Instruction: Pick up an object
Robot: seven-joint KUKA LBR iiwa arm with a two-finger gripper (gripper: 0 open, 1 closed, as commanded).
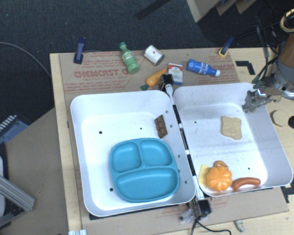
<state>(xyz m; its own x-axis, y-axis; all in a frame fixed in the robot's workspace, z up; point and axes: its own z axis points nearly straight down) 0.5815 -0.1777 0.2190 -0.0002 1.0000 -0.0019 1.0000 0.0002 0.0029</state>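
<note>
Camera view showed the grey metal gripper (250,103) over the right white bin's (273,146) far right edge; whether it gripped anything was unclear. A flat, grainy tan bread slice (231,127) lay mid-bin.

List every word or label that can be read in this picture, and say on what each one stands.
"CHEMCAST": red print on the brown board under the bins, at its far edge.
The smaller red lines beside it are too blurred to read.
Labels on the green bottle, blue bottle and small carton: too small to read.
</note>
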